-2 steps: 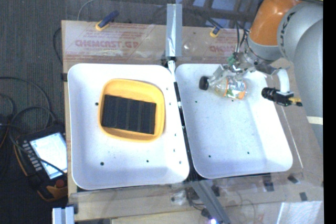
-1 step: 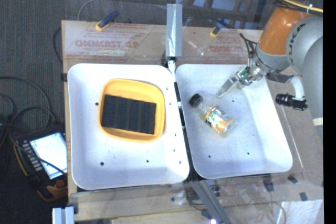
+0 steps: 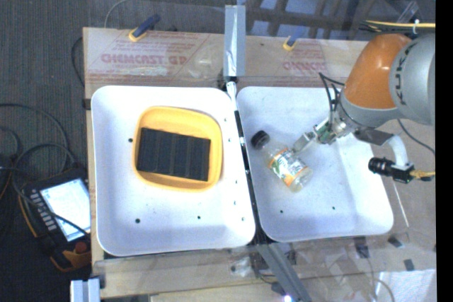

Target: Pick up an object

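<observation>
While the arm [image 3: 396, 81] reaches in from the right over the right bin [image 3: 354, 216], the gripper [image 3: 306, 143] slants down beside a small clear bottle [image 3: 289, 167] lying near centre; jaw state cannot be told. Risk: rounded bottle rolls away, or the nearby black cap [image 3: 259, 138] gets nudged.

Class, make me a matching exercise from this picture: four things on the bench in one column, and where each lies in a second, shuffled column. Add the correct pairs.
Things:
1. yellow plastic dish with a black ribbed pad
2. small clear bottle with a black cap
3. blue-handled clamp
4. end effector

Places:
A. far left edge of the board
B. over the right bin, by the bottle
C. left white bin
D. right white bin

Pairs: 1-C, 2-D, 3-A, 4-B
</observation>
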Robot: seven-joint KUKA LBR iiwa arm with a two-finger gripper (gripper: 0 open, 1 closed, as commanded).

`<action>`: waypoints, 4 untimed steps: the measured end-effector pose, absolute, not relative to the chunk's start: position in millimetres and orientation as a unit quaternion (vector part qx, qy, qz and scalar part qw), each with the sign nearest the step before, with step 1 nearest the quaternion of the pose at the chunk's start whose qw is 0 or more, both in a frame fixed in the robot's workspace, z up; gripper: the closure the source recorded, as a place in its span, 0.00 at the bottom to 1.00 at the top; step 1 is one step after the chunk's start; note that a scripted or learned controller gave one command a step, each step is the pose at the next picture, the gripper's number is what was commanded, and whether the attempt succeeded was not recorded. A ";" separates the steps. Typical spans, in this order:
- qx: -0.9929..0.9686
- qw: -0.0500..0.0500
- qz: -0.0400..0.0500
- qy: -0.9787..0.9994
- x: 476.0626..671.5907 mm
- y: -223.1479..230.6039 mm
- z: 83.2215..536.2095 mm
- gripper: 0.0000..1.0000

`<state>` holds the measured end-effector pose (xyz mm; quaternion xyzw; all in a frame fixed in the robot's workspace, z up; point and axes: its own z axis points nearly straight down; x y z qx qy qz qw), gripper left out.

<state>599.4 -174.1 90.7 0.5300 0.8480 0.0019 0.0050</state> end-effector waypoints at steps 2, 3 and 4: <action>0.593 -0.001 -0.001 0.805 523.0 -57.2 181.1 0.00; 0.557 -0.001 -0.001 0.831 494.2 -93.8 225.4 0.00; 0.572 -0.002 0.000 0.820 555.6 -115.0 181.9 0.00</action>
